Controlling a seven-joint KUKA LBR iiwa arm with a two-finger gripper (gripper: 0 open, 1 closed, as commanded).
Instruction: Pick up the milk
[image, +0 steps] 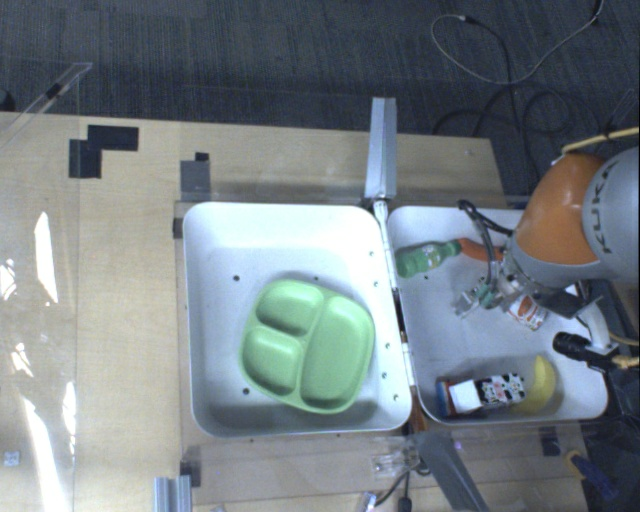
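Observation:
The milk is a small carton with black and white patches and a red-orange end, lying on its side against the front wall of the right bin. My gripper hangs over the middle of that bin, behind the carton and well apart from it. The grey arm with its orange band comes in from the right and hides the bin's right rear part.
A green bottle with an orange cap lies at the back left of the right bin. A yellow fruit touches the carton's right end. A small red and white item sits under the wrist. A green divided plate lies in the left bin.

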